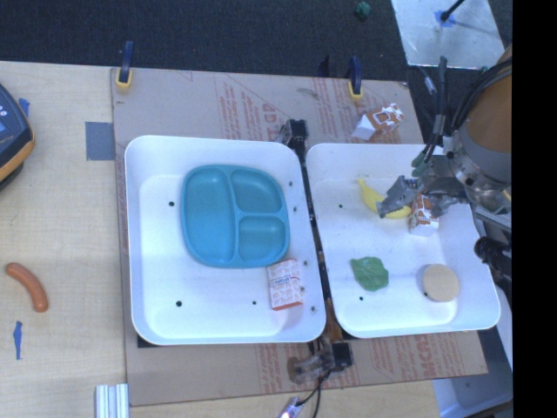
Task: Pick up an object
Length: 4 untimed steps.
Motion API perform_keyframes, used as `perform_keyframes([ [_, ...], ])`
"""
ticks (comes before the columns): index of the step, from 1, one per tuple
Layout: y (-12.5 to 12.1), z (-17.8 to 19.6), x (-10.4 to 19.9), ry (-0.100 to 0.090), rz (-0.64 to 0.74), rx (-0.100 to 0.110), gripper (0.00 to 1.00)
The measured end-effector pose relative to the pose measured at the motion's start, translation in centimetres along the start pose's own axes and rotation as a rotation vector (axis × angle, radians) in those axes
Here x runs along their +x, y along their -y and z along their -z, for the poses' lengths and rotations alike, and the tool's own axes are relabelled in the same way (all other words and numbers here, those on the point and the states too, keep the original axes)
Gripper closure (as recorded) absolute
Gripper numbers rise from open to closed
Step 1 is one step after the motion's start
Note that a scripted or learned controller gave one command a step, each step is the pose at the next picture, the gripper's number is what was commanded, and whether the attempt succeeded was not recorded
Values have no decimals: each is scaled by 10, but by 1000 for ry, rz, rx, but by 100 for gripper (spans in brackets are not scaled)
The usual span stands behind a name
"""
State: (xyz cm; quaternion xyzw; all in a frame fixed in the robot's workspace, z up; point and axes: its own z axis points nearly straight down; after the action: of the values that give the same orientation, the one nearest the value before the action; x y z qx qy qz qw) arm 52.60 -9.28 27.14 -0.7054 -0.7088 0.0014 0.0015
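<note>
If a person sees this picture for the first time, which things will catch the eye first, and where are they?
The big blue divided plate in the left bin stands out most, with a small red-and-white packet just below its lower right corner. In the right bin, the claw sits over a yellow banana near the top, with a green lump and a tan round disc lower down.

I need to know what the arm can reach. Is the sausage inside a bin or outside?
Outside. The sausage lies on the bare wooden bench, left of the left bin, apart from its rim.
</note>
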Motion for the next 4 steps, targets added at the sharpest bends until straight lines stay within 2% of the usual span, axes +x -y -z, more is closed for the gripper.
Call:
perform_keyframes([
  [1, -68, -81, -52, 2, -1, 1, 0],
  [2, -84, -158, -108, 3, 1, -8, 0],
  [3, -134, -167, -89, 12, 1, -9, 0],
  [4, -115, -167, -113, 7, 5, -28, 0],
])
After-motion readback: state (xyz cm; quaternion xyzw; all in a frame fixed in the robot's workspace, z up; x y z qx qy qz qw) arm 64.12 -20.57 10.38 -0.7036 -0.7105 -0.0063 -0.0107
